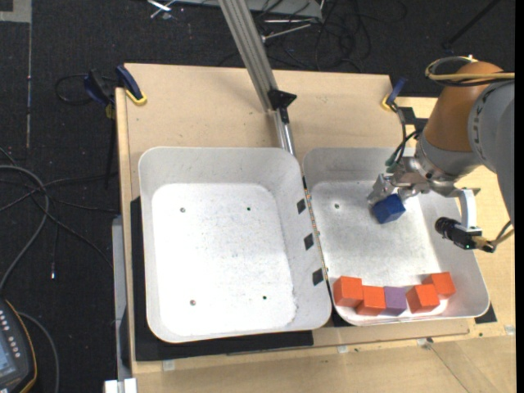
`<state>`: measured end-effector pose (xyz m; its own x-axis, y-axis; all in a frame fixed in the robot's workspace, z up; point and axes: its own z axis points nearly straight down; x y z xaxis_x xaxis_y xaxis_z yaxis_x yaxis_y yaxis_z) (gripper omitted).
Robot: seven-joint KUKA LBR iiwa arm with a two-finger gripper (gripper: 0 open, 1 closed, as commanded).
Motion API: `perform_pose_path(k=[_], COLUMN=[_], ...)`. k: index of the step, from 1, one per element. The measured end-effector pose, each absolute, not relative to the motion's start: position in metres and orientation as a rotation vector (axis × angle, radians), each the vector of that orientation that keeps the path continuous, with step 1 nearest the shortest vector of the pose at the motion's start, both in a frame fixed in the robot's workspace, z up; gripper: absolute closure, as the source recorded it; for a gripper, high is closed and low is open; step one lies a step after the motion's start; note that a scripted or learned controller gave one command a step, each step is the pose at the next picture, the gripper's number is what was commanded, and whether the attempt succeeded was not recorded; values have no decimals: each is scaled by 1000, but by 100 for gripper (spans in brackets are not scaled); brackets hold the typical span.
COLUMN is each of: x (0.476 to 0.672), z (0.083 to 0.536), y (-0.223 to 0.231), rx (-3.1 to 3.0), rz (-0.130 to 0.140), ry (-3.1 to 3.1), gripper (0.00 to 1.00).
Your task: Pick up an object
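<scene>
Camera view: fingers (pixel 390 188) sit over the right bin (pixel 467 252), arm entering from the right. Blue block (pixel 389 209) is directly below the fingertips, touching or nearly so, tilted, in the bin's upper middle. Can't tell how far the fingers are spread or whether they clamp the block. Well below the fingers, along the bin's near wall, a row of orange blocks (pixel 350 289) with one purple block (pixel 395 299). Left bin (pixel 155 170) lies far left on the worktop (pixel 205 105).

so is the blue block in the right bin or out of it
In. The blue block shows against the right bin's white floor, just below the gripper; whether it rests there or is lifted, cannot tell.
</scene>
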<state>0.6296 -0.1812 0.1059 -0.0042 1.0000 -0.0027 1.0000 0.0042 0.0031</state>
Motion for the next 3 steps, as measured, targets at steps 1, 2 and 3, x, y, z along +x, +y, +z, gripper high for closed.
perform_pose_path(k=[1, 2, 3], x=[632, 587, 533], z=[99, 200, 219], y=[-100, -24, 59], rx=[2207, 2210, 2213], rz=[9, 10, 1], ry=[2225, 2229, 2237], gripper=[100, 100, 100])
